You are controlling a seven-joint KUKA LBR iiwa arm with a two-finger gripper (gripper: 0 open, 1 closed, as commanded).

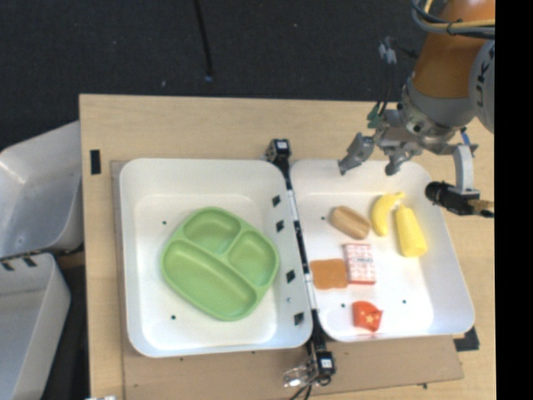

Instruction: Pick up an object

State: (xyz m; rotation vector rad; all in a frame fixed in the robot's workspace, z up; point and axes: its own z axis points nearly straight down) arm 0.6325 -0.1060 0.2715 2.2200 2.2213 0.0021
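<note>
My gripper (372,160) hangs open over the back edge of the right bin (441,307), with nothing between its two grey fingers. Below it in that bin lie a tan bread roll (350,221), a yellow banana (382,212) and a yellow bottle-shaped piece (410,231). Nearer the front are a brown toast slice (330,274), a small white and red carton (360,263) and a red piece (367,315). The gripper is above and apart from all of them.
The left bin (141,323) holds a green divided plate (220,262). A black-clipped divider (291,248) runs between the bins. A black part of the arm (454,197) juts out over the right bin's right rim. A grey-white box (33,190) stands left of the bench.
</note>
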